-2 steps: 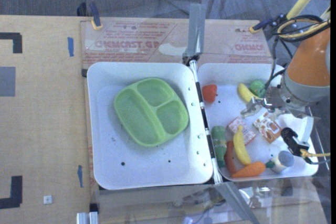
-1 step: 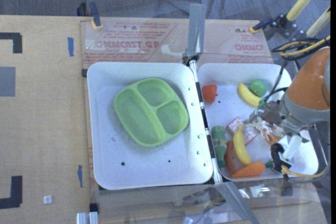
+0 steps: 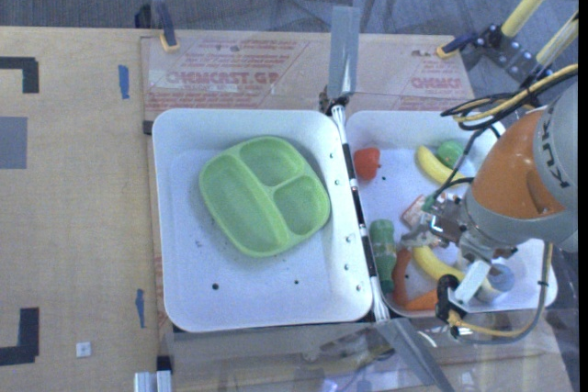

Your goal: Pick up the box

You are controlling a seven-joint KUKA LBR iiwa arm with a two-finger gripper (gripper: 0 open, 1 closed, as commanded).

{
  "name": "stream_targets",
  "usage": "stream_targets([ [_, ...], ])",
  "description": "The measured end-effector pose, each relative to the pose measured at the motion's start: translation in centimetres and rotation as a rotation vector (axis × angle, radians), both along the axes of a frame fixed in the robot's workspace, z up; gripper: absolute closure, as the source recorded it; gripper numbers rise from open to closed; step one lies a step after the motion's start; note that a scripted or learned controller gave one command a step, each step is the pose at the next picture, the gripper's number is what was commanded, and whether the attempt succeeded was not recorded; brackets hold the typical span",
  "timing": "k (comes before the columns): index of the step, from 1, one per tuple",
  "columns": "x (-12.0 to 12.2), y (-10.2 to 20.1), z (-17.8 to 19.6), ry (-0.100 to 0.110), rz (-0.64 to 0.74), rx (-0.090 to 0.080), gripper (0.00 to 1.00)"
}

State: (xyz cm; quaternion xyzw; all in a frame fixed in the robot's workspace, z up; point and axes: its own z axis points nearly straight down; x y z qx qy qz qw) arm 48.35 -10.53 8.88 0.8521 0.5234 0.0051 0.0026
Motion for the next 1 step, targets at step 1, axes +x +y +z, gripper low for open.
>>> stream_targets([
  [1,8.22,-3.26,-0.04,0.004,-0.079,-0.003,0.0],
])
